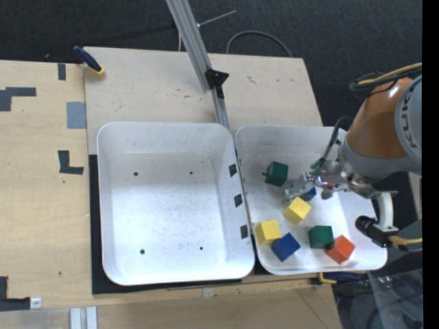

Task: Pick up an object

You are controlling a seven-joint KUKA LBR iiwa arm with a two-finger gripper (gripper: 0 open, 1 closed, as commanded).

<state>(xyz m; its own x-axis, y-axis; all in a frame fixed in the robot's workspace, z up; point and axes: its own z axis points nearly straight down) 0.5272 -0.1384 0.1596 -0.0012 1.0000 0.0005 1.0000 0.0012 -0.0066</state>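
Grey metal, the gripper (310,186) hangs low in the right bin (384,259), but whether it is open or shut I cannot tell. A yellow cube (297,210) lies just below it, and something blue shows between them. A dark green cube (276,173) sits near, to its left. Further down lie another yellow cube (267,231), a blue cube (285,246), a green cube (320,236) and an orange cube (340,249). The left bin (110,142) stands beside it on the bench (41,184).
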